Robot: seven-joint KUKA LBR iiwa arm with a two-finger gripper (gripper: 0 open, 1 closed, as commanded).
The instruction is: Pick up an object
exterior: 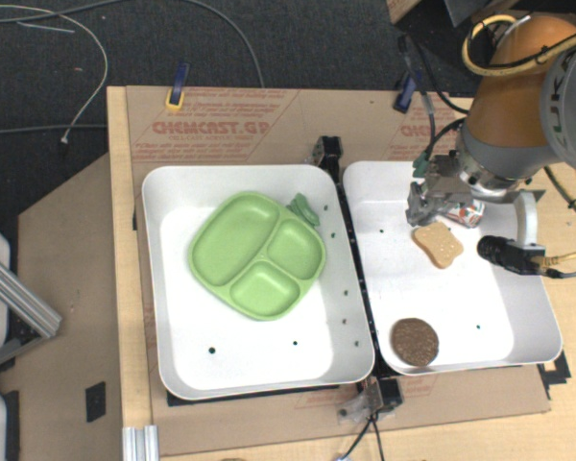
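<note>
Camera view: the left bin (163, 286) holds a green divided plate (257, 254) with a small green piece (305, 209) at its upper right edge. The right bin (518, 325) holds a tan toast-shaped piece (439, 245) just below the gripper (430, 209), and a brown round patty (415, 341) near its front. Both sit on cardboard (125, 209) over dark carpet (58, 65)

My arm (528, 94) is mostly a fat orange band above a grey wrist section, with paler grey casing at the far right. A yellow cable (490, 36) loops over the top of the orange part. Below the wrist I see a metal gripper (430, 209), grey and boxy, with dark wires running to it.
</note>
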